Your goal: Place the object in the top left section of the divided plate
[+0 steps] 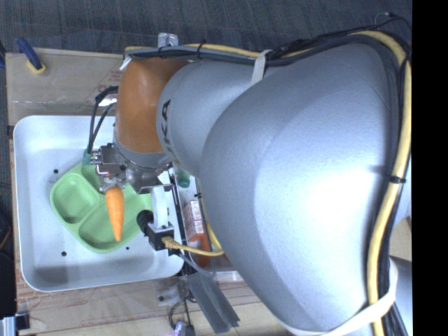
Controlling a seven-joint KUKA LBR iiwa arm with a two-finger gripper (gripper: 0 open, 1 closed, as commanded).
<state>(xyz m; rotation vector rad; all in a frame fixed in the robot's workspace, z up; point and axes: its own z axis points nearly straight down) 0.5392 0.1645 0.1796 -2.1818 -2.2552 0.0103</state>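
A green divided plate lies in the left white bin. An orange carrot hangs over the plate's right part, thick end up and tip pointing toward the near section. My gripper sits directly over the carrot's thick end, and its fingers look shut on it. The grey arm with its orange band covers the plate's right edge and most of the right bin.
Under the arm, in the right bin, I can make out a labelled packet, a reddish item and a small green thing. A blue and yellow clamp rests on the bench at the far left corner.
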